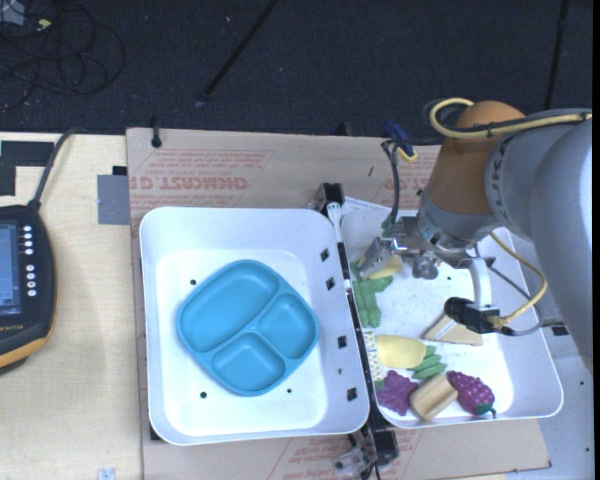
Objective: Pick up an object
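Toy food [432,368] lies scattered in the right bin [540,388], most of it heaped toward the near corner: a yellow piece [400,350], a green pod [430,365], two purple grape bunches [472,390] and [395,392], and a tan roll [432,398] between them. A pale wedge [458,333] sits a little farther back, and a green piece [368,300] lies along the bin's left wall, just beside the divide. The arm [540,183] comes in from the right, its orange band above the wrist, and the gripper [410,258] hangs low over the far left part of that bin, near the green piece and something small and yellowish [385,266]. Whether the gripper is spread or pinched together I cannot tell from where I stand, and nothing can be seen gripped in it. The left bin [180,238] holds a blue divided plate [245,326], lying flat at a slant. Both bins rest on cardboard [230,168], and a pendant [5,283] lies well off to the left on the bench.
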